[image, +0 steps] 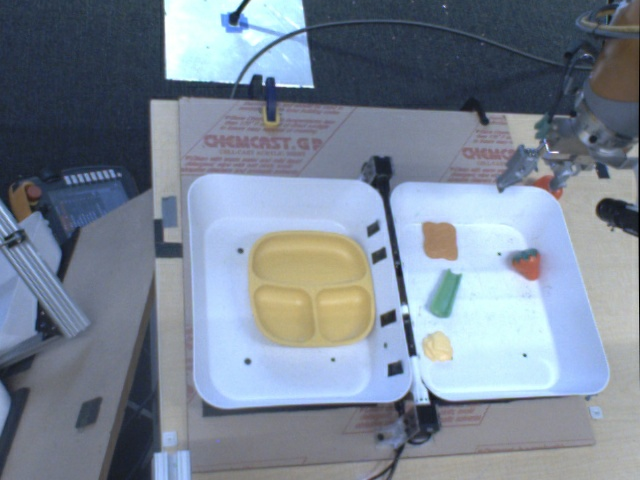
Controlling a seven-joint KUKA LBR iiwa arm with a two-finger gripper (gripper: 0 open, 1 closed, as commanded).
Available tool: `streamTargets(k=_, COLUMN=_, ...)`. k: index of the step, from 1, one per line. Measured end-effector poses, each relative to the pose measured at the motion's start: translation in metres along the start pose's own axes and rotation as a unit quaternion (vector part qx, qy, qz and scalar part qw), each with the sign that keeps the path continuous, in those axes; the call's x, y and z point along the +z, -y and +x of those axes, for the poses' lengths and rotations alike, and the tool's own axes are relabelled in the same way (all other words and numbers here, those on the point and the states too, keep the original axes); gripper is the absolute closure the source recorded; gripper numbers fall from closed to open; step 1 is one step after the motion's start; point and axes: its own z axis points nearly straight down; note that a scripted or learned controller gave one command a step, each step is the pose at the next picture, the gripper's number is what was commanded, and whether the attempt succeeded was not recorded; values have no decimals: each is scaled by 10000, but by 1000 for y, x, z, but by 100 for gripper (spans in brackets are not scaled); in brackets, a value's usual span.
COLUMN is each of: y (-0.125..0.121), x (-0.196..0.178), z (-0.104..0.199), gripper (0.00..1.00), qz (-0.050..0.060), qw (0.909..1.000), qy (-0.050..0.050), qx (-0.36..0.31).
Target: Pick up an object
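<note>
1. In the left bin [215, 208] sits a yellow plate [310, 288] with three parts.
2. In the right bin [570, 268] lie a brown toast piece [439, 240], a green stick [445, 293], a pale yellow lump [437, 346] and a red strawberry [527, 263].
3. The gripper [540, 171] hangs over the far right corner of the right bin, fingers apart, with something orange between them that I cannot make out.

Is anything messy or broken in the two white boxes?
Nothing stands out. The yellow tray lies flat in the left bin. The toy foods lie apart in the right bin. The gripper hovers above that bin's far edge.
</note>
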Motion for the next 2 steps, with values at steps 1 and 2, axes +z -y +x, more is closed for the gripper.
streamTargets(k=1, y=-2, x=-7, z=0, gripper=0, qz=-52, qw=10000, qy=12, qx=-10)
streamTargets(k=2, y=0, x=55, z=-3, gripper=0, qz=-28, qw=10000, qy=8, qx=1)
